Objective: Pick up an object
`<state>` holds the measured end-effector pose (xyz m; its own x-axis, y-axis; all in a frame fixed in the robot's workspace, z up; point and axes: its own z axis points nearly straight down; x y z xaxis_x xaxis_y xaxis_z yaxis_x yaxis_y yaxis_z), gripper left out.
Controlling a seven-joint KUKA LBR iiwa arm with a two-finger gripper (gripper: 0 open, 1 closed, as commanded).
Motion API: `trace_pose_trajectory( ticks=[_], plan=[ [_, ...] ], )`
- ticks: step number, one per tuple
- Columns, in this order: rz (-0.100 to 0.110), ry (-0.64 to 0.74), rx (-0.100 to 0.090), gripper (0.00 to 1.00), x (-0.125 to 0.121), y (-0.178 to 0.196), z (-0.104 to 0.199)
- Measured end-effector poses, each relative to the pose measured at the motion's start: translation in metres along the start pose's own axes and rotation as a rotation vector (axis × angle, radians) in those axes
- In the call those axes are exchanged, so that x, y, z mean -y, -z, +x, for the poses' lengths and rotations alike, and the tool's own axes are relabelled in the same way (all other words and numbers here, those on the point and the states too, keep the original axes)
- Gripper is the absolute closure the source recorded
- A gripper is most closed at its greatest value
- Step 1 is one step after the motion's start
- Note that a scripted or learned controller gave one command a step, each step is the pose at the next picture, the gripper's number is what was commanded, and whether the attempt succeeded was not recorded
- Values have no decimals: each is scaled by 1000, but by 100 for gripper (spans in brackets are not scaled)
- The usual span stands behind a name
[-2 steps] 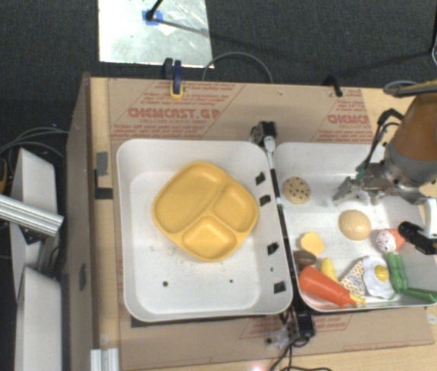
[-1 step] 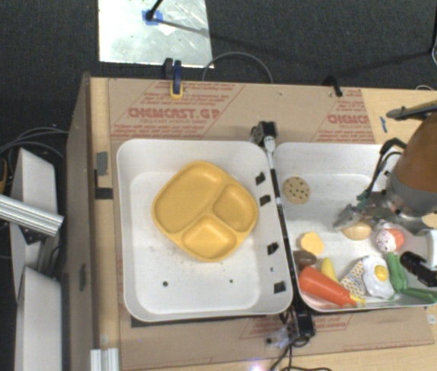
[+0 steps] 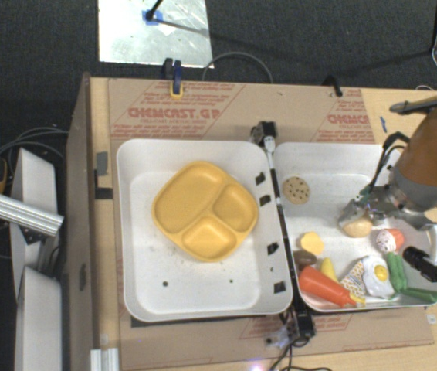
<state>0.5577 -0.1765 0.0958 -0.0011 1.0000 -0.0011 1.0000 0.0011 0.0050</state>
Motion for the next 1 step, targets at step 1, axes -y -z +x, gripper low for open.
trace_pose_trajectory(
  ticks=[1],
  plan=[
    [-1, 9, -1, 100, -52, -11, 58]
  ],
)
